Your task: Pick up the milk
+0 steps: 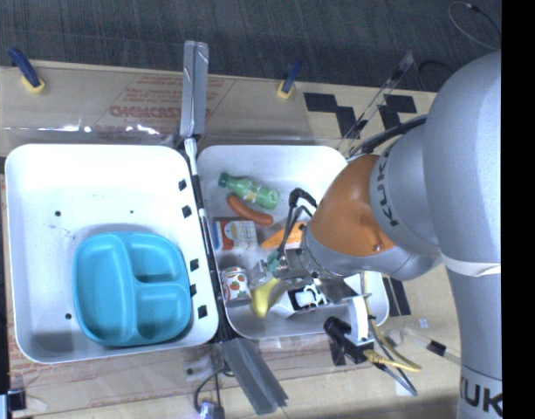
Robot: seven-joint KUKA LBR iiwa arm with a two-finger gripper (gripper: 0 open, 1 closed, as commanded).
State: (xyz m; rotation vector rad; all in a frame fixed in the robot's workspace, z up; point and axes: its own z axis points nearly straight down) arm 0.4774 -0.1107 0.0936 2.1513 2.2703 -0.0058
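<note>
Low in the right bin (250, 157), the hand (289, 273) hangs beneath the arm's orange band (350, 212), mostly hidden by the grey wrist; whether it is open or closed cannot be told from this angle. A yellow banana (265, 298) lies just below and to the left of it, and a black-and-white item (306, 297) sits just below it. The milk (239, 233), a small white carton with red and orange print, lies flat against the bin's left wall, close by on the camera's left of the hand and slightly above it. Its long axis appears to run left to right, pointing roughly toward the hand. A sausage (250, 209) and a green bottle (248, 190) lie above the carton; a small red-patterned can (236, 284) sits below it. The left bin (40, 173) holds a blue divided tray (132, 288). Reaching the milk likely calls for a short sideways shift toward the dividing wall.
</note>
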